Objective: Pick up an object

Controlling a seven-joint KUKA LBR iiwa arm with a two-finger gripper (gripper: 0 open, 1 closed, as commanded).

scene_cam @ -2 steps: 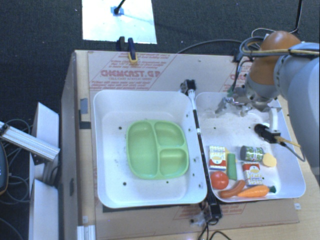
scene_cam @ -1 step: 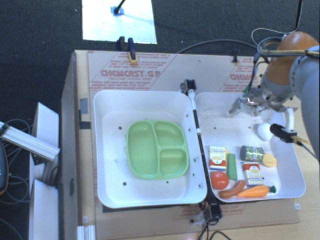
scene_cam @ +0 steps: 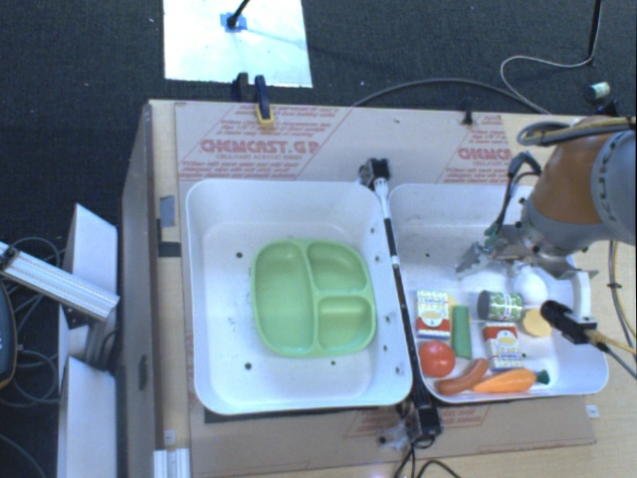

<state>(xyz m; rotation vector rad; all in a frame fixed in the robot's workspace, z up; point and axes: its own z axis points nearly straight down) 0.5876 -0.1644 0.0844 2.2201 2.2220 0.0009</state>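
The grey arm with the orange band [scene_cam: 582,192] reaches in from the right, over the right white bin [scene_cam: 438,212]. Its claw [scene_cam: 518,267] hangs just above the toys; open or closed cannot be told.

The toys lie at the near end of that bin: a small can [scene_cam: 498,304], 2 little boxes [scene_cam: 433,314], a green stick [scene_cam: 462,332], a red tomato [scene_cam: 436,358], a sausage [scene_cam: 464,377] and an orange carrot [scene_cam: 508,380].

The left white bin [scene_cam: 214,267] holds a green plate with 3 parts [scene_cam: 314,297].
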